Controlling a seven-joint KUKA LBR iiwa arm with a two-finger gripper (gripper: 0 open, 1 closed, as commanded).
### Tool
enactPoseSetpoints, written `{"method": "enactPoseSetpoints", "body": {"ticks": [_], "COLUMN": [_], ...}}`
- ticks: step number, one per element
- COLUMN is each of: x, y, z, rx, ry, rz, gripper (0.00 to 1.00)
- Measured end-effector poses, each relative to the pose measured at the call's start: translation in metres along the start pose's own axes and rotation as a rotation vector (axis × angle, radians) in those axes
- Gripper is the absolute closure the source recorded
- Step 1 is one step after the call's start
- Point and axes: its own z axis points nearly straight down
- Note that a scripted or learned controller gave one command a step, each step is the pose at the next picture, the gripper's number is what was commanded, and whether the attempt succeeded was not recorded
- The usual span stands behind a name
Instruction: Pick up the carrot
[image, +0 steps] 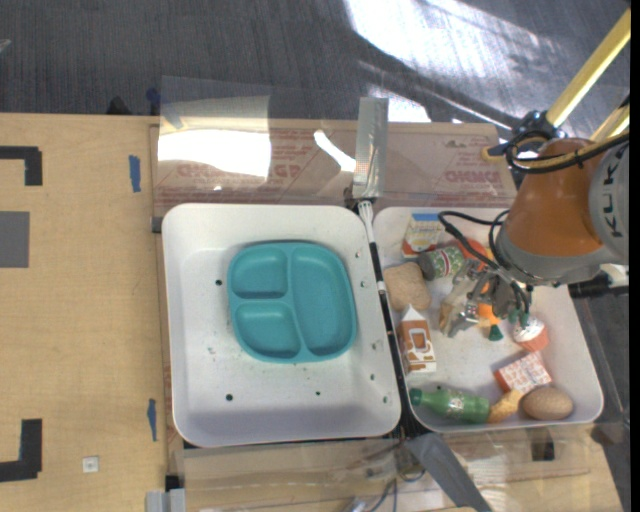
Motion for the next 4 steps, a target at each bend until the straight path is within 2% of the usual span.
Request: {"method": "enactPoseSetpoints", "body": {"ticks": [1,2,3,4], "x": [0.032,0.020,0.042,0.041], "y": [0.059,-0.009,0.035,0.066], "z": [-0.101,0.000,-0.151,-0.169], "rx": [-0.004,-0.001,-0.001,-0.003], "ry": [-0.005,0.007,-0.008,0.000], "rz": [0.028,-0.357,-0.407,-0.756], "gripper": [1.00,1.00,1.00,1.00]}}
